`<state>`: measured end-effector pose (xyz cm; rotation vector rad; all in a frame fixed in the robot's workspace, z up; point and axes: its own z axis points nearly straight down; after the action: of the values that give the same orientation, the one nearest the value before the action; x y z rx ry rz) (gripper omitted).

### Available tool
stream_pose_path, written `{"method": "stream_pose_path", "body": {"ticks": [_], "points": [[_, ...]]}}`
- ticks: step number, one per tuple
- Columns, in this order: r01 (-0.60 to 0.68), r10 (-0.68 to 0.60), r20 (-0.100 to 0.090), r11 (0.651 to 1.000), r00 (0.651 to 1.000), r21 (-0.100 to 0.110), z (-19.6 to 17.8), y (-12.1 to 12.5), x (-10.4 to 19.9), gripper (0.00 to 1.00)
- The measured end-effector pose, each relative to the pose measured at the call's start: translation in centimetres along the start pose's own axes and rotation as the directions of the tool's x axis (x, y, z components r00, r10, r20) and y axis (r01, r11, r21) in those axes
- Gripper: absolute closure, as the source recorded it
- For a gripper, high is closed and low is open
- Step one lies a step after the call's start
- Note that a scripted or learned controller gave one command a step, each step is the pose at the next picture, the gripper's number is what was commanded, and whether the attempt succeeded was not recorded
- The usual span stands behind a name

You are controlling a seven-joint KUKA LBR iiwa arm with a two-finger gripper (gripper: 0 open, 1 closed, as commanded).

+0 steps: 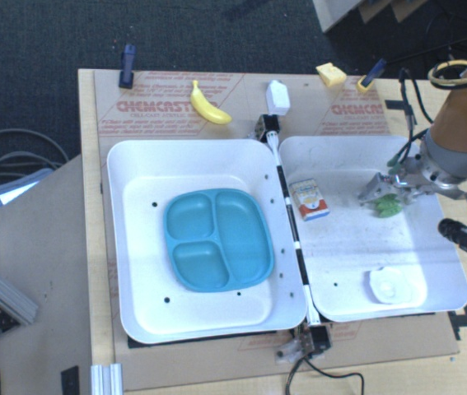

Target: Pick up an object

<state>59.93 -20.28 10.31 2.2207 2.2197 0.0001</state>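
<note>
Camera view, from the left: a blue clamp [127,64] stands at the far left edge of the brown bench board [159,105], and a yellow plastic banana [207,106] lies on the board just beyond the left white bin [134,220]. That bin holds a light blue plastic divided plate [217,239] with three compartments, lying flat near its middle. A small white block [278,97] sits on the board beyond the seam where the two bins meet. In the right white bin [431,295], a small carton with orange and white print [309,200] lies near the left wall, toward the far side. A round white plastic lid-like piece [388,285] rests toward the near side, well apart from the carton. A yellow wedge-shaped block [330,74] lies on the board at the far right. The grey arm with its orange band [462,122] reaches in from the right, and the gripper [388,194] is down in the far half of the right bin, its metal fingers [371,189] right at a small green object [389,206], which lies on the bin floor just beneath them. Whether the claw is spread or pinching the green object, I cannot tell.
</note>
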Motion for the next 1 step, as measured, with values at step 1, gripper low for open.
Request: {"method": "stream_pose_path", "body": {"ticks": [1], "points": [[0.0,0.0,0.001,1.0,1.0,-0.002,-1.03,0.06,0.0,1.0]]}}
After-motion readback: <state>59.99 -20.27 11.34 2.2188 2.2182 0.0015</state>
